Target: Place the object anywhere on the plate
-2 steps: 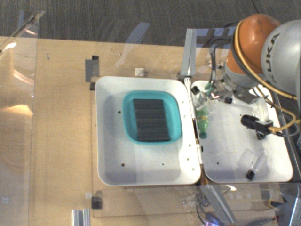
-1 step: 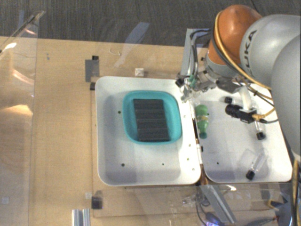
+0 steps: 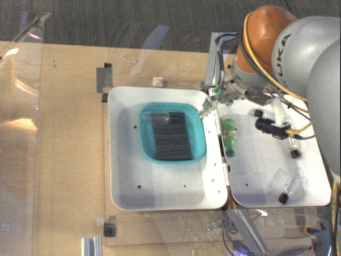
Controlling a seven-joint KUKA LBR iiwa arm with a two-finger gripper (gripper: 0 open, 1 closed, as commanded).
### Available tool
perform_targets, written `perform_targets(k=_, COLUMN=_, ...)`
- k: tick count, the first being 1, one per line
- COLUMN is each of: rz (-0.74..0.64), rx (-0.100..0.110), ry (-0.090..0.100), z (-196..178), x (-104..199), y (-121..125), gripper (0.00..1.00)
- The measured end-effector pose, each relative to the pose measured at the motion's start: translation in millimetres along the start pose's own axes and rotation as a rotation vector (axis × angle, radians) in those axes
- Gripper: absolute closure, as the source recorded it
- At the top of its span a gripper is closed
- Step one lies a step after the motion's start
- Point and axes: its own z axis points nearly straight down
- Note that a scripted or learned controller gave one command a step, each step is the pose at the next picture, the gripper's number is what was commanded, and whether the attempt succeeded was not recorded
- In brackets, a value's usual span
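Here, in the camera view, a small green plastic object (image 3: 229,136) lies in the right shallow white bin (image 3: 266,193), close to that bin's left wall, its long axis running up and down the frame. The square teal plastic plate (image 3: 198,143) sits in the left white bin (image 3: 125,185), centre frame, with a dark ridged patch across its middle. The grey arm's gripper (image 3: 212,101) hangs at upper centre, above the divide between the bins; whether its fingers are apart or together cannot be told. A pale wooden counter (image 3: 58,143) carries both bins.
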Motion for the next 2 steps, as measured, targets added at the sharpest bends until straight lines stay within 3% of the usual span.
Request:
perform_targets(k=1, rz=0.005, rx=0.000, ry=0.000, z=-0.1, x=3.1, y=18.2, gripper=0.00)
perform_targets(k=2, rz=-0.080, rx=0.000, ry=-0.001, z=-0.3, x=-55.1, y=4.9, gripper=0.00)
